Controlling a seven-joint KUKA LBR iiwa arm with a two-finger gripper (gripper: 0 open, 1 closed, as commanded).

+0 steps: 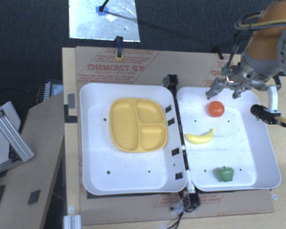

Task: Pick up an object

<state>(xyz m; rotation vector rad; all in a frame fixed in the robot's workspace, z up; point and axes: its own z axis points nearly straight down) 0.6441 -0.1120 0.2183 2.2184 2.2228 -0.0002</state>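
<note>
Left bin (93, 142): shallow white moulded plastic, smooth with rounded corners, bearing a yellow divided plate (137, 125), matte plastic, squarish with soft corners and three compartments, lying flat near the bin's middle. A dark hinge strip with clips runs between the two bins. Right bin (257, 147): same white plastic, holding three candidate objects, well apart from one another. Banana (200, 137): yellow, curved, smooth toy-like skin, lying flat near the bin's left-centre. Green pepper (224, 173): lumpy, glossy, near the front wall. Tomato (216, 109): red, round, smooth, toward the back. Gripper (225, 90) hangs above and just behind the tomato, its two fingers spread apart with nothing between them; not touching the fruit. Judgement: the step in hand is the approach, and the tomato is the nearest target. To do it well, centre the spread fingers over the tomato's widest part before descending, go low enough to close at or below its equator, and close gently, since a smooth sphere is likely to squirt out if pinched high or off-centre. Arm (271, 27): grey with orange band, entering from the right.
</note>
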